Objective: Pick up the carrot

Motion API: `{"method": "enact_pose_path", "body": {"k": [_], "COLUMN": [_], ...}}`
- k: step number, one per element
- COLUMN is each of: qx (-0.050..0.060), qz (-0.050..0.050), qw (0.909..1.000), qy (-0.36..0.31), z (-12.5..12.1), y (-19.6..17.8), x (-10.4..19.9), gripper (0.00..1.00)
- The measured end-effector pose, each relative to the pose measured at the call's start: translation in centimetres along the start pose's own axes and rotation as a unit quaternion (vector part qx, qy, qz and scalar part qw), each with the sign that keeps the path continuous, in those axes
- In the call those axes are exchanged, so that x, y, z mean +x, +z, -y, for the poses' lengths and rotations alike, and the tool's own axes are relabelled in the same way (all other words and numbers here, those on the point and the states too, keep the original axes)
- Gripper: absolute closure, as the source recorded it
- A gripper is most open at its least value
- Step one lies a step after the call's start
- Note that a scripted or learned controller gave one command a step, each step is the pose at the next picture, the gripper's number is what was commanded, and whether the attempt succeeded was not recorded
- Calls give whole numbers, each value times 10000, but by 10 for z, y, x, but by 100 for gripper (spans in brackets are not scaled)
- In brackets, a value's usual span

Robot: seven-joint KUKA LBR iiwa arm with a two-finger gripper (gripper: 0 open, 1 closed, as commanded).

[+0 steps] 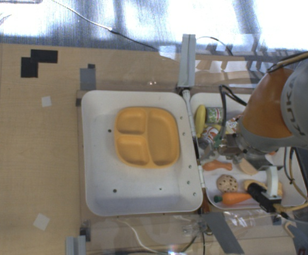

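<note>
Carrot location: the carrot lies in the right bin, close against its near wall and just beside a speckled ball.
Carrot axis: the long axis runs left-right across the view, roughly parallel to the near wall. A dark green stub marks the left end, so the taper probably points right, toward the arm.
Handling (judgement): probably a light, rigid toy with smooth skin that may slip. Not fragile.
Grasp point (judgement): at mid-body, closing across the short axis. The near wall leaves little clearance on 1 side.
Gripper: the gripper hangs over the bin's middle, beyond the carrot and apart from it. Whether it is open or closed cannot be determined.
Far end: 1 banana and 1 can.
Left bin: holds 1 yellow 3-compartment plate.
</note>
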State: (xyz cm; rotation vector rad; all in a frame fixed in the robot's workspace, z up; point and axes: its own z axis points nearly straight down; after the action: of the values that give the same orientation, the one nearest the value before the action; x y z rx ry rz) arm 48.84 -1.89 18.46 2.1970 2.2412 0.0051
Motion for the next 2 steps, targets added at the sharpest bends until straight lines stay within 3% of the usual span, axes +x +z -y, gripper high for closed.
{"method": "enact_pose_path", "body": {"k": [1, 2], "qx": [6, -25], "qz": [-2, 1], "qw": [9884, 9880], "qy": [-1518, -1545], "z": [0, -2], "y": [0, -11], "x": [-3, -2], "gripper": [0, 100]}}
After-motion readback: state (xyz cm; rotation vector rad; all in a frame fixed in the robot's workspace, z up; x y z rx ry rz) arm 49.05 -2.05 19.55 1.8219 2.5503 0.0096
